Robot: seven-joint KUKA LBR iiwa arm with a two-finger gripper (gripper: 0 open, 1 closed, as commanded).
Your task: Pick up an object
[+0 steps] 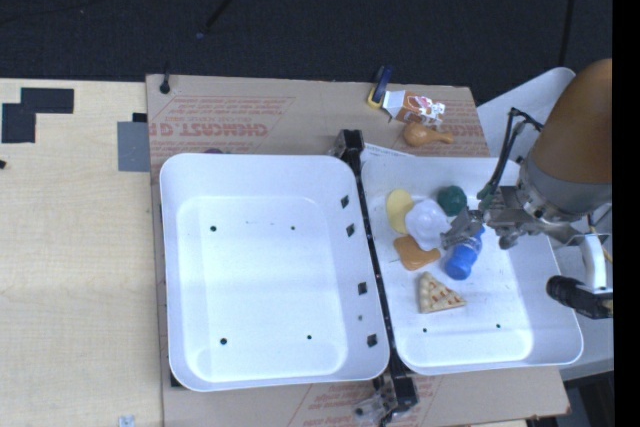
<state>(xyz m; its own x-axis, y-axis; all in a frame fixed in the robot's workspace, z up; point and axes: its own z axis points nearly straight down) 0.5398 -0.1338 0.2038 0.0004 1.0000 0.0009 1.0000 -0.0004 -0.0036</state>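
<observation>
The right bin holds several small objects: a yellow piece, a green piece, a pale translucent lump, an orange block, a blue cylinder-like toy and a pizza-slice toy. The arm reaches in from the right, its orange band above the wrist. My gripper hangs low over the cluster, just above the blue toy's top and beside the pale lump. The gripper body hides how it meets the blue toy.
The left bin sits beside the right one, with a black divider clip between them at the back. On the cardboard behind the right bin lie a brown toy, a small white-and-red pack and a blue-yellow item.
</observation>
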